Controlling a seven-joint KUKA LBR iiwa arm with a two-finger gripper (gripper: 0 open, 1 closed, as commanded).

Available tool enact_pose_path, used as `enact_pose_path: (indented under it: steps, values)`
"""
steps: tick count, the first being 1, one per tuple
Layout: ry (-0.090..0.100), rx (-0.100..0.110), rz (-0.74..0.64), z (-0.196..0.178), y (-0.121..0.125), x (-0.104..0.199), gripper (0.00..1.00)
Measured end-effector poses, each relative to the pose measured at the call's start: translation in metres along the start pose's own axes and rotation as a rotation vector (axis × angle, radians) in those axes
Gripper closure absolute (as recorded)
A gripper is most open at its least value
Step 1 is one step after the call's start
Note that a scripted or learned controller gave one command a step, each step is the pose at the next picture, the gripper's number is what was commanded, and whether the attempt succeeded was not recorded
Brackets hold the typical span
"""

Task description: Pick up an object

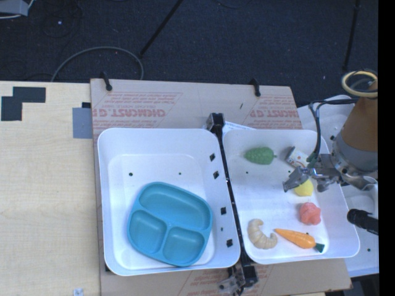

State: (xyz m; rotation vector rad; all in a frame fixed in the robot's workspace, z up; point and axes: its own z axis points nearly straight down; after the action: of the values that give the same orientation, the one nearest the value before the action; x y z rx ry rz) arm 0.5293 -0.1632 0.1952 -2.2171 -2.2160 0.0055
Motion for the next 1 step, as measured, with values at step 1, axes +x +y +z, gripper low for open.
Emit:
enact_pose_path:
  steps: [1]
  values:
    - [0.000,0.000,0.001,0.0441,-0.0015,0.0050,0.00]
